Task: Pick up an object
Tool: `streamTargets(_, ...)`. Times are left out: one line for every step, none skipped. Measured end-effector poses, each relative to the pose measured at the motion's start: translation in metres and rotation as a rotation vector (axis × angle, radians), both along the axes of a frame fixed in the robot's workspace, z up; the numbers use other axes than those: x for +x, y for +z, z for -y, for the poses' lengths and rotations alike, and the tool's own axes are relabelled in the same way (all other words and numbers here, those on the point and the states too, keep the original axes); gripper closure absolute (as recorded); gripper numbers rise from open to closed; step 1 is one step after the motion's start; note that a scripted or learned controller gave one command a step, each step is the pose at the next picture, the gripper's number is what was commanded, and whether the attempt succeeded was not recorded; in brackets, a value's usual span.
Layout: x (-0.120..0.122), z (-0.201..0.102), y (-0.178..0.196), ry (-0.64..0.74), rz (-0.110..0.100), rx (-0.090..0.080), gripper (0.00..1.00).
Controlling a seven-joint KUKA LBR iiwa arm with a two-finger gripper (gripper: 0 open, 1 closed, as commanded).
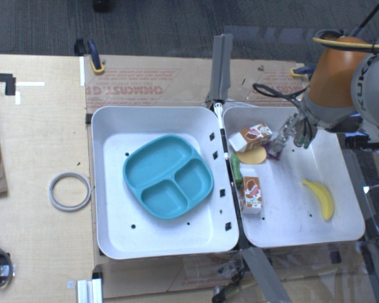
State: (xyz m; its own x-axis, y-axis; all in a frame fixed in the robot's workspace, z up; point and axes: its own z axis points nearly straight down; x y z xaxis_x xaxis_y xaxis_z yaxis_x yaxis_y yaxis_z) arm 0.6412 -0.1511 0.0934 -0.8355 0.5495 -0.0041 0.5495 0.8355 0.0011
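Whether those fingers are open or shut, I cannot tell; the gripper [283, 141] hangs in the right bin's [350, 232] upper left, beside a small carton [258, 133]. Open floor surrounds the banana [321, 198] toward the lower right edge.

Both bins, left bin [107, 188] & right bin [347, 188], look like smooth white plastic w/ a slight sheen. Divided plate [168, 177]: turquoise plastic, smooth, semi-matt. Banana [322, 197]: yellow, waxy-looking skin. Small cartons [251, 194]: printed paperboard. Bench top [38, 137]: pale wood-look, matt. Tape ring [70, 190]: translucent, glossy. Arm's band [338, 74]: glossy orange.
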Motion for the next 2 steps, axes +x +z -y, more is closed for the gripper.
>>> streamTargets(-0.049, -0.047, 0.000, -0.189, 0.000, 0.002, 0.00)
streamTargets(-0.069, -0.077, 0.098, -0.271, -0.003, 0.001, 0.00)
